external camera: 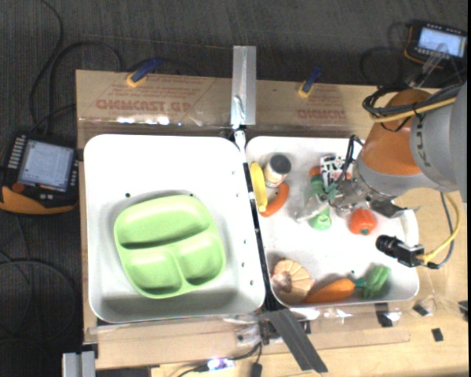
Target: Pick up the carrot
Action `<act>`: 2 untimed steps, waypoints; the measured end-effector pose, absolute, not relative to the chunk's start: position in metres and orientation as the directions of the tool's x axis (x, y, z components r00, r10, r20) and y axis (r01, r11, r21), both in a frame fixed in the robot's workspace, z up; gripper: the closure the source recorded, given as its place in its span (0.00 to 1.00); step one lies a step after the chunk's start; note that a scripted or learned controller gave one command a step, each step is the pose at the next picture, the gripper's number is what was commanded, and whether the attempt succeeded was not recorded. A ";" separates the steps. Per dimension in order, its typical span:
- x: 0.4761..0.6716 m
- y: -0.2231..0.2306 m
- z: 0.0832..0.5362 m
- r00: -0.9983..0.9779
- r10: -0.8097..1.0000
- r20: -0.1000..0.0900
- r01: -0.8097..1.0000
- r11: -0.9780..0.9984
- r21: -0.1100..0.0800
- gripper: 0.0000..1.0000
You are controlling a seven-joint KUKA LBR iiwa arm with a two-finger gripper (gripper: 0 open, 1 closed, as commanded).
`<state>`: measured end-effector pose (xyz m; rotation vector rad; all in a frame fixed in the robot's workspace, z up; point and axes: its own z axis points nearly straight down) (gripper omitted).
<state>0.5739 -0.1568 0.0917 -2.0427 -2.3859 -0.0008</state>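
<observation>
Hovering in the right bin (294, 151), the gripper (339, 195), whose state I cannot tell, seems in the approach step, needing to travel toward the carrot (330, 290) lying against the bin's near wall.

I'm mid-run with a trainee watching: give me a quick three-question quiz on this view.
1. True or false: the green divided tray lies in the left bin.
2. The carrot lies in the right bin along which wall? A) far B) near C) left
3. Which round red-orange item lies just below the gripper?

Key: 1 true. 2 B, along the near wall, between the tan shell-like item and a green vegetable. 3 the tomato.
</observation>
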 end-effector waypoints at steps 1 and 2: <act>0.574 -0.157 0.101 -0.153 0.988 0.001 0.988 0.153 0.001 1.00; 0.522 -0.148 0.092 0.063 0.998 -0.003 0.998 -0.063 0.019 1.00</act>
